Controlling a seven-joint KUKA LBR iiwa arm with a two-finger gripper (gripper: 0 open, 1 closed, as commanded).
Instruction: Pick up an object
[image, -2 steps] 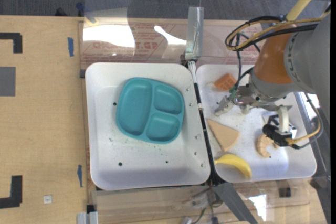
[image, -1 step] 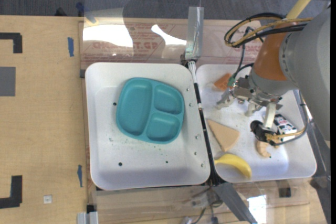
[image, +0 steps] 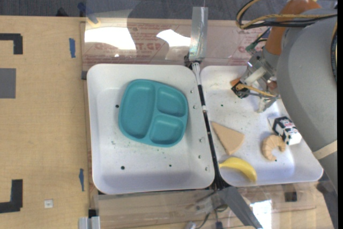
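- Lettering in red ran across the clear plastic sheet (image: 134,45) standing behind the two bins, too blurred to read
- Gripper (image: 261,98) hung over the far end of the right bin (image: 297,166), close to the back wall; whether it was open or closed could not be told, nor whether it touched anything
- Grey arm (image: 311,88) with its orange band reached in from the right and covered that bin's right edge
- Tan wedge (image: 229,137) lay flat in the right bin, near the divider between the bins
- Yellow banana (image: 239,168) lay just beside the wedge, at the bin's near-left corner
- Croissant (image: 273,146) sat to the right of the wedge, apart from it
- Small black-and-white thing (image: 285,130) sat just beside the croissant, at the edge of the arm; what it was could not be made out
- All four things lay toward the near half, well apart from the gripper, with bare white floor between
- Left bin (image: 102,158) held a teal three-compartment plate (image: 153,112) near its middle, with open floor on every side of it
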